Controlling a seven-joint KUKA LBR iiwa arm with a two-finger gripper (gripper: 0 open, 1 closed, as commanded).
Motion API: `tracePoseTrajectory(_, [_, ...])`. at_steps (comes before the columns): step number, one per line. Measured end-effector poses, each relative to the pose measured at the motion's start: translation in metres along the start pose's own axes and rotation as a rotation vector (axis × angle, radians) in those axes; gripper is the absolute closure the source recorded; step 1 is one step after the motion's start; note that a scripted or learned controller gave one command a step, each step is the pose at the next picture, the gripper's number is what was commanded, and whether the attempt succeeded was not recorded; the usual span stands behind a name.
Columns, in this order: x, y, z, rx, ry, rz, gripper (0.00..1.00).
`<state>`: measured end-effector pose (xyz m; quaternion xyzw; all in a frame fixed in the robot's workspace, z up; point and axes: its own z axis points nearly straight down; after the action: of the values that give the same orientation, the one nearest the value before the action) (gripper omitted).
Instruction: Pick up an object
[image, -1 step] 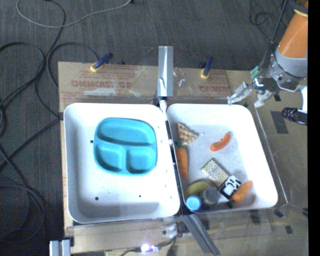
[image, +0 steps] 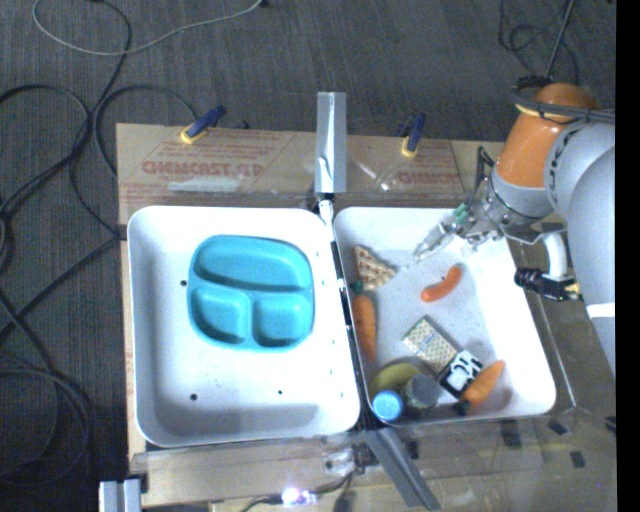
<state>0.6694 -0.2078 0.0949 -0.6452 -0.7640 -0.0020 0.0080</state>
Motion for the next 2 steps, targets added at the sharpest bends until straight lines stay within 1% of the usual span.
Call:
tracePoseTrajectory(1, [0.007,-0.003,0.008,-0.002,-0.013,-0.041,0.0])
tracePoseTrajectory(2, [0.03,-0.046,0.007,-0.01,-0.02,-0.053,0.0])
